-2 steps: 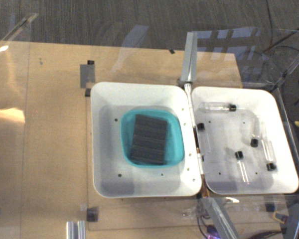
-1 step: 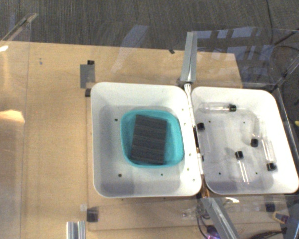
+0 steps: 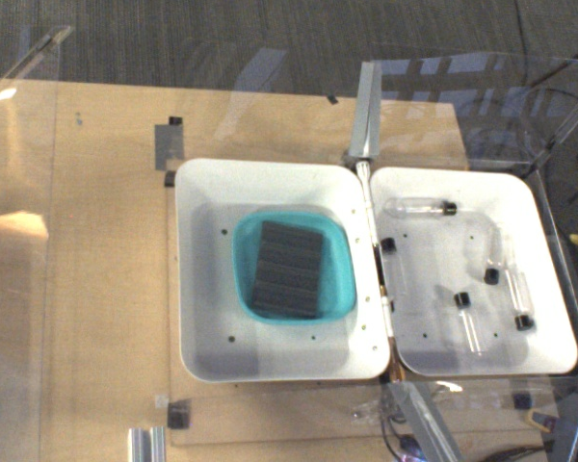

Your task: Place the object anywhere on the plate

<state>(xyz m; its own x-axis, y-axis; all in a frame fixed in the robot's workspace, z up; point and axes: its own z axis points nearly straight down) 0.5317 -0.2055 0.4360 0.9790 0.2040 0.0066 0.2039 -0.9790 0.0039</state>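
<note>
A teal plate (image 3: 339,275) with rounded corners sits in the middle of the left white bin (image 3: 204,258). A dark grey ribbed block (image 3: 288,269) lies flat on the plate, well inside its rim and slightly tilted.
The right white bin (image 3: 549,258) holds several clear tubes with black caps, among them a tube (image 3: 421,206) near its far edge and a tube (image 3: 516,295) at its right. A grey metal bar (image 3: 365,112) stands behind the two bins. The wooden bench (image 3: 77,258) stretches to the left.
</note>
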